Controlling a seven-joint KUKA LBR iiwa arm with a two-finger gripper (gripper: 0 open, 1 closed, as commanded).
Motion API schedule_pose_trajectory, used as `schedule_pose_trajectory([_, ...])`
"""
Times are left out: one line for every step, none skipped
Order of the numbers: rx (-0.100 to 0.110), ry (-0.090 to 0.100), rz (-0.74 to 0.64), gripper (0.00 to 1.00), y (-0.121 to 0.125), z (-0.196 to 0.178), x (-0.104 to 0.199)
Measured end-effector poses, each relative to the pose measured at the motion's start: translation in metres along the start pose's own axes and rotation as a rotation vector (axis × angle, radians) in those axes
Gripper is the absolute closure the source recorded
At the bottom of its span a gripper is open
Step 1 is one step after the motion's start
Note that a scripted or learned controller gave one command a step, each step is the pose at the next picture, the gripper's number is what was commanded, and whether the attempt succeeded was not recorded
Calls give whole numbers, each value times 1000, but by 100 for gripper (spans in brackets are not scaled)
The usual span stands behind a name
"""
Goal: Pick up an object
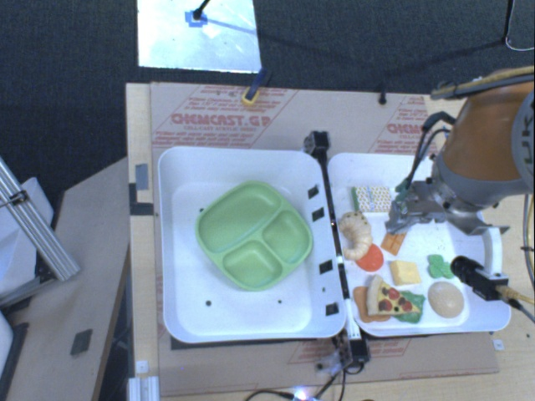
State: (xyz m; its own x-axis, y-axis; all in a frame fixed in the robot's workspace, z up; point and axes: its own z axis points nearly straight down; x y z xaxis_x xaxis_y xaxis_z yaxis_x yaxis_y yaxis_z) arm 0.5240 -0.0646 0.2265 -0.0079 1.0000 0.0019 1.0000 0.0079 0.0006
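Down over the right bin (501, 314) hangs the tool (399, 220), reaching in off the grey arm (489, 153) with its orange band; whether it is apart or together I cannot tell from this slant, and nothing shows clamped in it. The landmark here is the orange strip (393, 242), a small toy piece lying just beneath the tool tip; touching or not, hard to say. Left of the strip sits the shrimp (356, 232), pale and curled; just below-left of the strip, the red tomato slice (370, 259); above-left of it, the white dotted cracker (372, 197). Below the strip comes the yellow cheese cube (405, 271), and further below, the pizza slice (389, 300); down to the strip's right, the egg (445, 298) and a green leafy piece (439, 266). Far left of the strip, in the left bin (180, 307), rests a green divided plate (253, 235); both bins sit on the tabletop (221, 117).
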Motion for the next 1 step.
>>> schedule_pose_trajectory([0,-2,7,100,-13,12,-2])
